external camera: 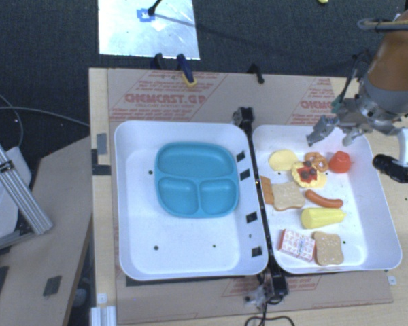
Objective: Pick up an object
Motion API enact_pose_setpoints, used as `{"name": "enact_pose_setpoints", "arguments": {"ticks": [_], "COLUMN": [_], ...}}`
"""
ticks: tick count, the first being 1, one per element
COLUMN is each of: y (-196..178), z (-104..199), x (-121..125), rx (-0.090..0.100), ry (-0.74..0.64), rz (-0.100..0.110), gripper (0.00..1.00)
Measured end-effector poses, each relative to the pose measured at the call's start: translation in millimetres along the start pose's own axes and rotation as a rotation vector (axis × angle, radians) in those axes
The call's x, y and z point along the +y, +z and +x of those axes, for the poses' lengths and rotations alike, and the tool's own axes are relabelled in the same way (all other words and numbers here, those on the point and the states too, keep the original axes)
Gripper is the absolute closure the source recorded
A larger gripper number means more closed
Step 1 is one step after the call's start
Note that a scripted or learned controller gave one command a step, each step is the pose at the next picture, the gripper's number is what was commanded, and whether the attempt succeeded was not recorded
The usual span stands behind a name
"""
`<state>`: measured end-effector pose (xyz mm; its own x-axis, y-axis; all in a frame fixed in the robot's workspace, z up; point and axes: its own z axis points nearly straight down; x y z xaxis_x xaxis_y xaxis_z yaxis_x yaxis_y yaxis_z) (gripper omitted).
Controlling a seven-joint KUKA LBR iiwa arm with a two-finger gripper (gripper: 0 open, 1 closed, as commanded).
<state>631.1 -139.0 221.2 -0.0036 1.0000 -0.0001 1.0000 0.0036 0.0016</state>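
Board under the bins reads "CHEMCAST GP" in red; my hand, fingers spread wide and holding nothing, hangs over the right bin's far edge, just above the tomato among crowded toy food.

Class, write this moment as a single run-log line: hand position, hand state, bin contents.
hand: above right bin's far edge, fingers apart, holding nothing | right bin: toy foods, including tomato, sausage | left bin: blue divided plate

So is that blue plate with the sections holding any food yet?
No, it's bare. The blue plate sits in the left bin with all three sections showing plain blue; the toy food lies in the right bin.
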Motion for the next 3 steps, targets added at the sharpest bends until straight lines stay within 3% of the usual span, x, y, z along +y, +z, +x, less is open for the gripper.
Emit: {"name": "enact_pose_setpoints", "arguments": {"ticks": [1, 2, 3], "y": [125, 137, 135], "z": [-4, -6, 58], "x": [20, -12, 41], "rx": [-0.001, 0.000, 0.001], "ry": [0.000, 0.003, -0.007], "rz": [-0.003, 0.002, -0.005], "gripper": [0.00, 0.00, 0.00]}}
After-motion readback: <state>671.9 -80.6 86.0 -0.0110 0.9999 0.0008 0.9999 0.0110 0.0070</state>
